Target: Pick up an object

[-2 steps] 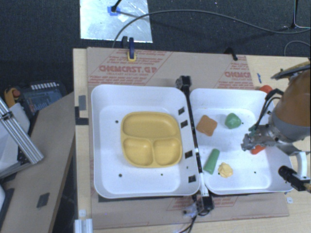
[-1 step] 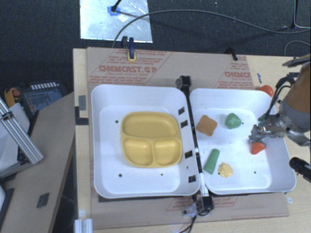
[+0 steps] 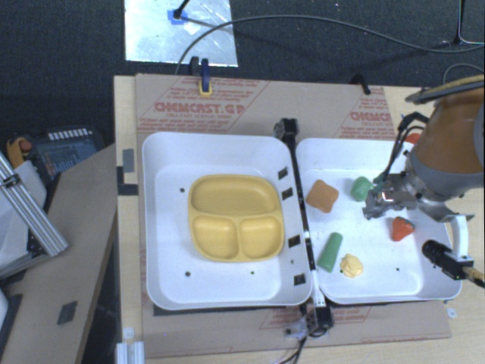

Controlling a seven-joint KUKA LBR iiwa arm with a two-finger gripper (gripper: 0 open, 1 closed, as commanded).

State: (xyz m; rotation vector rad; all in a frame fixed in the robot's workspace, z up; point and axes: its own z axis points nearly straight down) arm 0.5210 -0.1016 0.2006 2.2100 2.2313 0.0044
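One fixed camera looks down at a slant from above the surface (image 3: 250, 97), taking in both white bins (image 3: 163, 226) from moderate height.

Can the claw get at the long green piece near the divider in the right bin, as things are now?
Probably yes: the long green piece lies alone on the right bin floor, nothing on it, and the claw is nearby.
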